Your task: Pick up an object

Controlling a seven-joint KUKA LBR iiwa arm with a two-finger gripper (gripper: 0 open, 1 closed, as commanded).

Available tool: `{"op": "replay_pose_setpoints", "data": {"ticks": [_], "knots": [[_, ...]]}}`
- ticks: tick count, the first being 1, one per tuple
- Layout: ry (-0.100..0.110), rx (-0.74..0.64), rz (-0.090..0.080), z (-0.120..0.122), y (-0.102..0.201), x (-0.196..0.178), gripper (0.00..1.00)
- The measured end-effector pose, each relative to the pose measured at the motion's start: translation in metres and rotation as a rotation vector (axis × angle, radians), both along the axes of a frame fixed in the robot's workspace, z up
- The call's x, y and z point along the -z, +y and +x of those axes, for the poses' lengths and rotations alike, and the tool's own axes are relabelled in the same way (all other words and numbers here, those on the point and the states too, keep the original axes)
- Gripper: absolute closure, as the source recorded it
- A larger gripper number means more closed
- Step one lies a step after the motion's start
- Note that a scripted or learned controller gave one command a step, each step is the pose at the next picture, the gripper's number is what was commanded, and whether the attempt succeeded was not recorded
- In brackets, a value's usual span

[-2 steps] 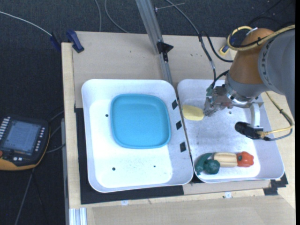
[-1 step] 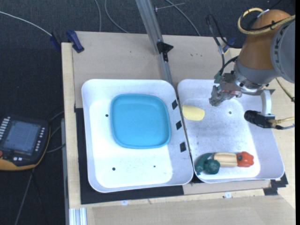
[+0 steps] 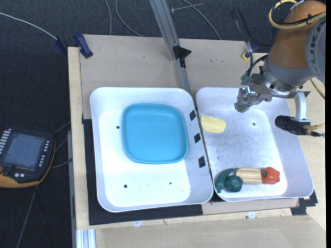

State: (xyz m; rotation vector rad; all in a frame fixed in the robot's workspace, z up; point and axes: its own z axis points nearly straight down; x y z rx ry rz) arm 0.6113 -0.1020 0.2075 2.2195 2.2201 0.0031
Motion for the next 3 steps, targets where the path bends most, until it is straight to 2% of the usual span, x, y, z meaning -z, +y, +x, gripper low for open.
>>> {"op": "replay_pose_setpoints", "data": {"ticks": [3], "knots": [[0.002, -0.004, 0.002, -0.04, 0.16, -0.026, 1.0]]}}
